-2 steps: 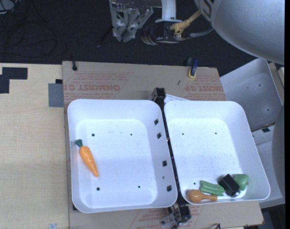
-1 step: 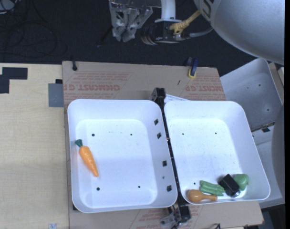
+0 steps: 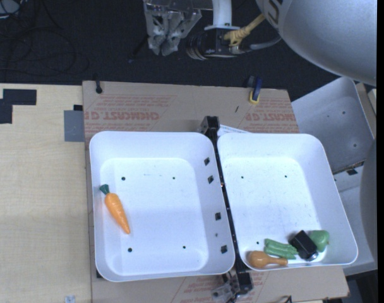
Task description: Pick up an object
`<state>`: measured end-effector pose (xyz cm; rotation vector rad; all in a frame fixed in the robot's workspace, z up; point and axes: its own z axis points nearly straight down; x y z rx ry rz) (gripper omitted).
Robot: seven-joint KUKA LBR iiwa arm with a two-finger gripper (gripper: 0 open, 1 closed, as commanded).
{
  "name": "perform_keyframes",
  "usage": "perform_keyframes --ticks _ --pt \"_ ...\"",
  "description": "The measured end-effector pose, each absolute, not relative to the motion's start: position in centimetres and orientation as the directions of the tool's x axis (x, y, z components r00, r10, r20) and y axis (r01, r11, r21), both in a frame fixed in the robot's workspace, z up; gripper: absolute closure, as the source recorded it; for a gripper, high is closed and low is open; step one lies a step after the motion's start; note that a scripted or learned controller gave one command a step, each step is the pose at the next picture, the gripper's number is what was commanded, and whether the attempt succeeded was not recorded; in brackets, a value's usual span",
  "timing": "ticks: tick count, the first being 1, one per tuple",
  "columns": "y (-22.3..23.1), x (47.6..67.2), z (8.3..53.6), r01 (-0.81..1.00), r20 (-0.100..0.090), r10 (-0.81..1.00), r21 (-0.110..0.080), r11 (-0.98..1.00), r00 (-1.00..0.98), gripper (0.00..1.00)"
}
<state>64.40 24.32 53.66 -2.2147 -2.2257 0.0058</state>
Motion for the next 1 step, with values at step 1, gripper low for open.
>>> perform_keyframes --ticks 1 --pt "24.33 64.40 53.66 1.000 -0.001 1.000 -0.004 0.005 -0.005 1.00"
